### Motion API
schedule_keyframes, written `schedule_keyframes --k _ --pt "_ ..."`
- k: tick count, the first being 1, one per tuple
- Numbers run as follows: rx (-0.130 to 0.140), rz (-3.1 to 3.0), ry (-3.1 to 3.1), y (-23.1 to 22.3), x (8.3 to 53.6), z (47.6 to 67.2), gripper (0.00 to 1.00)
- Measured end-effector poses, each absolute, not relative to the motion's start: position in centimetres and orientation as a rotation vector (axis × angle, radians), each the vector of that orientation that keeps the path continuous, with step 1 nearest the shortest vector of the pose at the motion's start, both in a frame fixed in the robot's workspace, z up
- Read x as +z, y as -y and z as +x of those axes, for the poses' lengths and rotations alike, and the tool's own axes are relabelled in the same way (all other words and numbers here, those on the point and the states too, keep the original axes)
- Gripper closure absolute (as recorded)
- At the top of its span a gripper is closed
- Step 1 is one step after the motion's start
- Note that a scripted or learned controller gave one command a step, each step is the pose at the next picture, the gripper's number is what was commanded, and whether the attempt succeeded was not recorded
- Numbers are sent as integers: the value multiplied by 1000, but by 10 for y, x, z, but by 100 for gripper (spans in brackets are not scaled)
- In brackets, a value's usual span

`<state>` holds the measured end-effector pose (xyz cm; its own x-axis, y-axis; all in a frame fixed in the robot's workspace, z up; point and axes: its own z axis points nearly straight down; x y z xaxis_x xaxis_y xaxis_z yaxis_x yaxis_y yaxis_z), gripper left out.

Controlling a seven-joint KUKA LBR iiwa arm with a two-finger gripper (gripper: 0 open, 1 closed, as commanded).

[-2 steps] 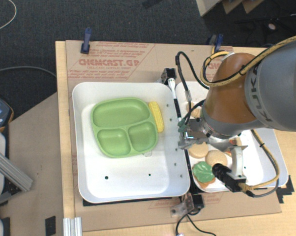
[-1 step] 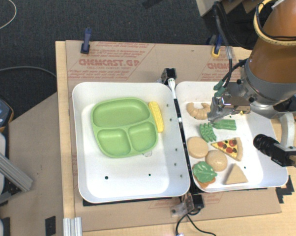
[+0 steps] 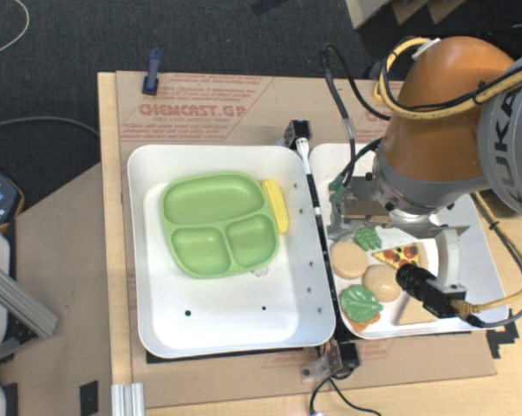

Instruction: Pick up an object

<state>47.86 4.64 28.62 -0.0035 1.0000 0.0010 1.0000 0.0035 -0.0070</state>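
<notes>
My gripper hangs low over the left part of the right bin, mostly hidden under the orange and grey wrist. Directly below it lies a dark green toy piece. Close around are a tan round biscuit, a second tan round, a pizza slice and a green leaf resting on an orange piece at the bin's front. Nothing can be seen between the fingers.
The left bin holds a green divided plate with a yellow corn cob against its right edge. A ridge with clips separates the two bins. Cables run along the back of the right bin.
</notes>
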Motion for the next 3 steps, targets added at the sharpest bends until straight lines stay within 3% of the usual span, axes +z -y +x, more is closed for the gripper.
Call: schedule_keyframes --k 1,2,3 --pt "-28 -2225 2234 -63 453 481 100" --pt "12 -2220 2216 -59 363 478 100" --pt "-2 -2222 2223 -59 378 480 100"
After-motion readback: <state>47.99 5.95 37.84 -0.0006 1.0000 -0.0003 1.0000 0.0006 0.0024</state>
